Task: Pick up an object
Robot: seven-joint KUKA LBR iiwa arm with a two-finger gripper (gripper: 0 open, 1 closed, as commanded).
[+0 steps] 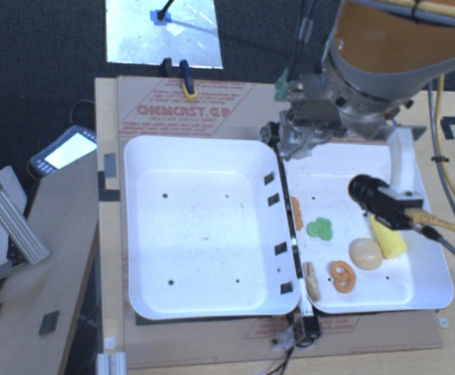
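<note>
two white bins (192,151), five objects (319,228)

Bench (110,233) in pale wood here, a brown printed board (212,104) flat on top; two white bins side by side on the board, left bin (137,209) and right bin (435,283) touching; a yellow-tipped clamp (187,80) at the board's far edge.

One fixed camera, seemingly close, looks down aslant on both bins (134,209).

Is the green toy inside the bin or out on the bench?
Inside. The green toy lies on the floor of the right bin, within its white walls.
</note>
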